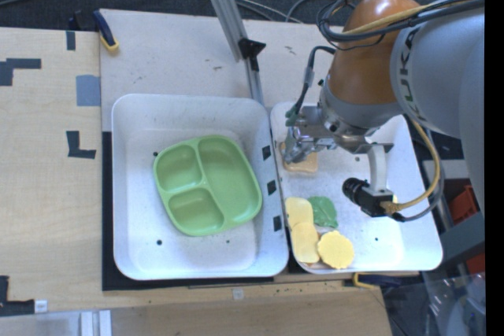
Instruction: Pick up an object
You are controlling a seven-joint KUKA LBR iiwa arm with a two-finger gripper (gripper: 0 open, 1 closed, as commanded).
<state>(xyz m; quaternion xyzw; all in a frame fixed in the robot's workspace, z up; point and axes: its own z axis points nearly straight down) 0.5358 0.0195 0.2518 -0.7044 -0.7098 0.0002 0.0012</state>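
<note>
One tan block [302,163] directly beneath the end effector [298,147], finger state impossible to tell.

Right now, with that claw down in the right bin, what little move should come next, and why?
Probably a short, straight lift, to test the grasp. The gripper sits low at the right bin's top left, right over a tan piece. Whether the piece is caught, I cannot tell. The yellow pieces lie apart, nearer the front.

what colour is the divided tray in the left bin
Light green; the divided tray shows clearly in the camera view.
</note>
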